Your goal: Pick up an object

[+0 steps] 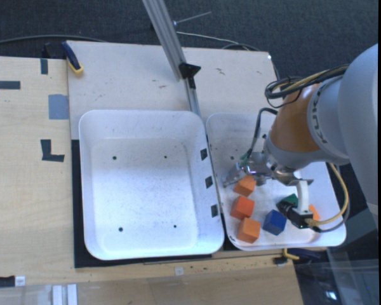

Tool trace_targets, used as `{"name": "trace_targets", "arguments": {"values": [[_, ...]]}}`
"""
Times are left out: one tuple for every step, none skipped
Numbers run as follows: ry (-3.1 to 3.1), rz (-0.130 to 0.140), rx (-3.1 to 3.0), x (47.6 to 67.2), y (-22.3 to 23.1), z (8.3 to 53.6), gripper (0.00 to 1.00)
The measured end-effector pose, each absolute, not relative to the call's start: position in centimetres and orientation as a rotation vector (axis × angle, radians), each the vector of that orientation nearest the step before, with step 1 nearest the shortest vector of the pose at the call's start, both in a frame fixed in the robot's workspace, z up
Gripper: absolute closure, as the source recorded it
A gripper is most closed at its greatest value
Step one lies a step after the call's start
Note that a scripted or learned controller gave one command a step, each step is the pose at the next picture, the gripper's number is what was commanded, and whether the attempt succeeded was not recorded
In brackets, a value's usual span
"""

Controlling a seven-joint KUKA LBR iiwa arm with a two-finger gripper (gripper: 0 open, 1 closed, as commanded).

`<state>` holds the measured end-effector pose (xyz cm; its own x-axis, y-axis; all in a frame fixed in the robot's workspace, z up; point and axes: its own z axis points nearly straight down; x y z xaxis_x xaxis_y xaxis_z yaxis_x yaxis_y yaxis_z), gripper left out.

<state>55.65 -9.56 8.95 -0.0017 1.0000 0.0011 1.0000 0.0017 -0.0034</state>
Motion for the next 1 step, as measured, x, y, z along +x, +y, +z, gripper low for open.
{"name": "trace_targets", "arguments": {"values": [[-2.222, 0.003, -2.214, 55.63, -9.49, 10.07, 1.0]]}}
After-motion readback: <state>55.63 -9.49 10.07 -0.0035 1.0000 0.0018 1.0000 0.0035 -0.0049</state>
